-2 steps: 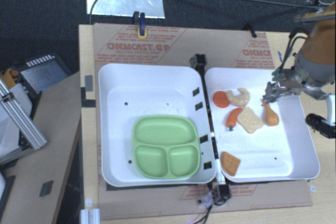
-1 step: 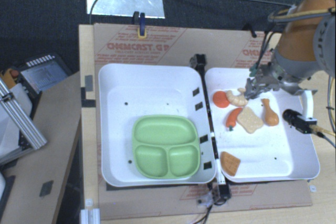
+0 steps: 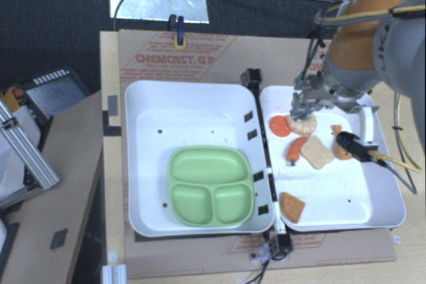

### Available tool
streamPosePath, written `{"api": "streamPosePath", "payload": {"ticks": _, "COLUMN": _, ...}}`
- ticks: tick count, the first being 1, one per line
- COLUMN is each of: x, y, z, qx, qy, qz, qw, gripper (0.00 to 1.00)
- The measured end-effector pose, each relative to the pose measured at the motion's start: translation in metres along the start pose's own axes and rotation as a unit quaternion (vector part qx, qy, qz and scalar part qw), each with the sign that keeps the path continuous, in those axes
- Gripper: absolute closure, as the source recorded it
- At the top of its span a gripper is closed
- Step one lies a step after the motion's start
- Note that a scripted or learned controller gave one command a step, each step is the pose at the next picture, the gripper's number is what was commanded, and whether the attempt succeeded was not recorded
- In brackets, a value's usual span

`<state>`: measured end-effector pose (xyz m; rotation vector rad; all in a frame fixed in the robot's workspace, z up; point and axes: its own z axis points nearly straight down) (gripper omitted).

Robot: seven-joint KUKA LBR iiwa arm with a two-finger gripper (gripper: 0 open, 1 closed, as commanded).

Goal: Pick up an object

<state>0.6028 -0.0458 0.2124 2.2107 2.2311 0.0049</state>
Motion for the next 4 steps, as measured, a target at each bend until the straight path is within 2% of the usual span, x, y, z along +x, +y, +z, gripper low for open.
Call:
{"api": "streamPosePath", "payload": {"ticks": 3, "x": 0.148, "y": 0.057, "z": 0.004, "qx": -0.001, "qy": 0.001, "qz": 0.000, "qw": 1.0000, "gripper": 1.00}}
{"api": "streamPosePath", "payload": {"ticks": 4, "x": 0.144, "y": 0.057, "z": 0.005, "qx": 0.000, "qy": -0.001, "qz": 0.002, "qw": 1.0000, "gripper": 0.00}}
